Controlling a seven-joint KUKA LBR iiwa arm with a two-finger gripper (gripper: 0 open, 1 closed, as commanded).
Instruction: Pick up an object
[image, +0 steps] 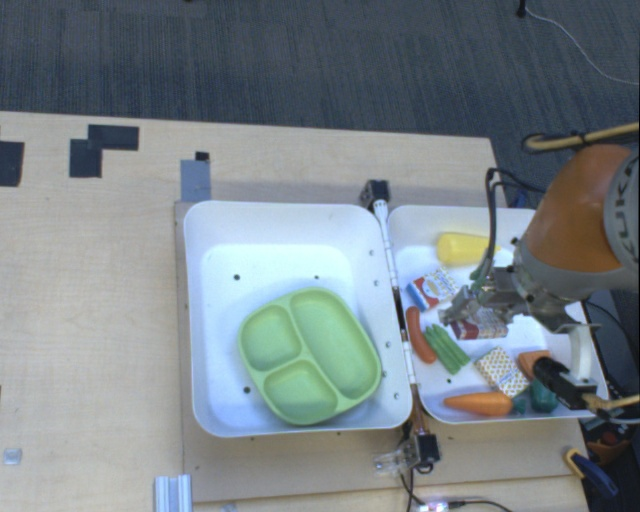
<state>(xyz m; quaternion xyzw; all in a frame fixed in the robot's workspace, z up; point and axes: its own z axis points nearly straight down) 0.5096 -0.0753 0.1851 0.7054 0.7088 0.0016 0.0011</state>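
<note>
End effector (470, 312) over the right bin (420, 400), its grip state indiscernible. Below it a green toy vegetable (447, 349): likely light, rigid, slick plastic; grasp across its narrow midsection.

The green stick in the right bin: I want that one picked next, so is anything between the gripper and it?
Nothing visible. The green stick lies uncovered on the right bin floor just left of and below the gripper, beside a red stick.
</note>
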